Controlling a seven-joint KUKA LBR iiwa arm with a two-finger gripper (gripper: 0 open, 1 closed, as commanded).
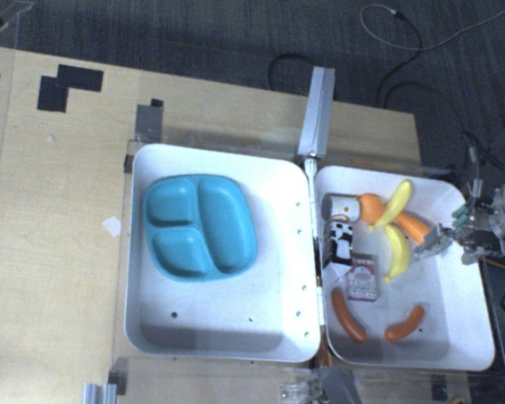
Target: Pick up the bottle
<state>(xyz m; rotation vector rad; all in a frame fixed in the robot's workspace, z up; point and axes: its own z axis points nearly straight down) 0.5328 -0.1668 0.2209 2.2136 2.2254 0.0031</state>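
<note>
The claw [446, 240] is hovering over the right bin [452, 348] at its right side; whether it is gripping anything, I cannot tell. The bottle [340, 237] is lying by that bin's left wall, with bananas [397, 230], a carrot [394, 219], a pouch [362, 283] and two sausages [349, 316] alongside. The left bin [221, 328] is holding a blue divided plate [201, 225].

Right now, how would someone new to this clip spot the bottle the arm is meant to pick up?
Look in the right-hand bin, along its left wall beside the divider. The bottle lies there, white with black patches and an orange cap end. Its neighbours are yellow bananas, orange carrots and reddish sausages; nothing else is black and white.
</note>
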